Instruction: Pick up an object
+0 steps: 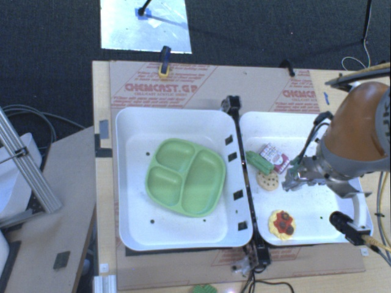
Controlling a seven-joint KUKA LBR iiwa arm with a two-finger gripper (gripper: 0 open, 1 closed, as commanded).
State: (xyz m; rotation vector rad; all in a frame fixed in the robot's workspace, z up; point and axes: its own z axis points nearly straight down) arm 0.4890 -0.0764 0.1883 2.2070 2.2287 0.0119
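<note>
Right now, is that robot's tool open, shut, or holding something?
Tool: cannot be told; it sits low in the right bin, beside the cookie.

A robotics lab — two white bins (pixel 183 118) clamped to a paper-covered board (pixel 201 84) over dark carpet (pixel 49 41); loose cables (pixel 36 112), an aluminium strut (pixel 24 163) — test-rig fittings.

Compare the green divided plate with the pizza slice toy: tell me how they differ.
The green divided plate lies in the left bin; the pizza slice toy lies in the right bin. The plate is far larger than the slice. The plate is plain pale green with three compartments; the slice is yellow with red toppings. Both lie flat, untouched by the gripper.
</note>
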